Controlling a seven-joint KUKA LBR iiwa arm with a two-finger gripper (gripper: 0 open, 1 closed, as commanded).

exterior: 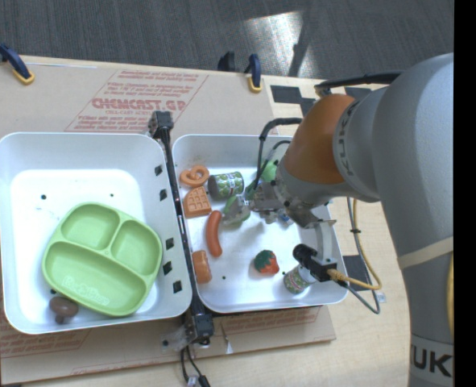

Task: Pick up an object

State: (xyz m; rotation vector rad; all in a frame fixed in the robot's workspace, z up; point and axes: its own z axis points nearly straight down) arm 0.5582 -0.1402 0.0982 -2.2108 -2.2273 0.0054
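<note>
Arm (358, 147) reaches in from the right, wrist low over the right bin (221, 301). Pincer (239, 210) sits near the bin's upper middle, just beside the can (225, 185) and the sausage (213, 233). Can't tell if it's apart, together, or clamped on anything: the wrist blocks most of it.

Right bin contents: pretzel (194, 176) at upper left, waffle (196, 201) just below it, can to the pretzel's right, sausage mid-bin, an orange piece (201, 267) against the left wall, strawberry (265, 262) lower middle, small jar (296, 280) near the lower right corner. Something green (267, 170) pokes out behind the wrist, can't identify it.

Left bin (12, 147): green divided plate (102, 258) tilted across the lower half, small brown object (62, 307) touching its lower left edge.

Both bins sit side by side on the cardboard-covered worktop (101, 87).
</note>
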